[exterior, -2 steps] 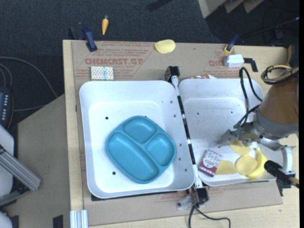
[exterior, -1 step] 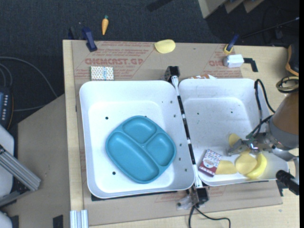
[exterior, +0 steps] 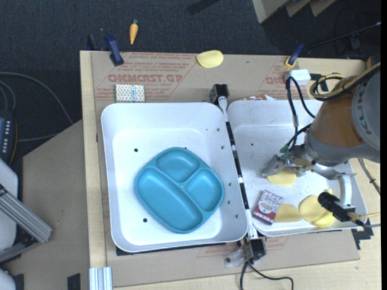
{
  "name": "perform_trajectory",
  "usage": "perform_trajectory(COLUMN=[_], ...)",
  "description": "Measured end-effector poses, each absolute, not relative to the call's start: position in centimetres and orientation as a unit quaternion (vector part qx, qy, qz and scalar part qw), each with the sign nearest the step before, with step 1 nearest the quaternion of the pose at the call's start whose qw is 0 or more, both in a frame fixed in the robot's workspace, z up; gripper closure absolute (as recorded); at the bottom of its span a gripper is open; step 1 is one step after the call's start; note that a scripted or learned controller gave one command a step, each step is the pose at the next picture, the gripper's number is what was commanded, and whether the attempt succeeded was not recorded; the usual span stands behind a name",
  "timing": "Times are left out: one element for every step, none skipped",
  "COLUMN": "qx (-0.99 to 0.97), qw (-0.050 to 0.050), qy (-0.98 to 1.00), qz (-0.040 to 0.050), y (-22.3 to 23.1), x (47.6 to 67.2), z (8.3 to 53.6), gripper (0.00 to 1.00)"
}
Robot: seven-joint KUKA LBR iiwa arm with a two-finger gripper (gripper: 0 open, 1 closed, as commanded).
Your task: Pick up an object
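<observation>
The gripper point(exterior: 273, 167) is low in the right bin point(exterior: 257, 122), its tips touching a yellow piece point(exterior: 283, 178), probably to grasp it, but whether it is spread or already pinching the piece I cannot tell.

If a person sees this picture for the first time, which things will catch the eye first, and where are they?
First comes the big blue divided plate, lying alone in the left bin. Next is the grey and orange arm reaching in from the right, its gripper low in the right bin, just above a pale yellow piece. Near that bin's front edge lie a small red packet and more yellow pieces.
</observation>
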State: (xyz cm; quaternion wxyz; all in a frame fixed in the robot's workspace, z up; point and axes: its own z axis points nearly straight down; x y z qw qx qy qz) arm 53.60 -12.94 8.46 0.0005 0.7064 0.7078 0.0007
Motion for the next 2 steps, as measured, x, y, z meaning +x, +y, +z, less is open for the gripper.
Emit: perform_trajectory(qx=[0.707,0.707], qw=[-0.001,-0.001], qy=[0.707,0.707], qz=[-0.0002,0.0], y=[-9.89,-9.92], x=[53.37,53.39], z=[8.43,9.41], gripper=[0.0,1.0])
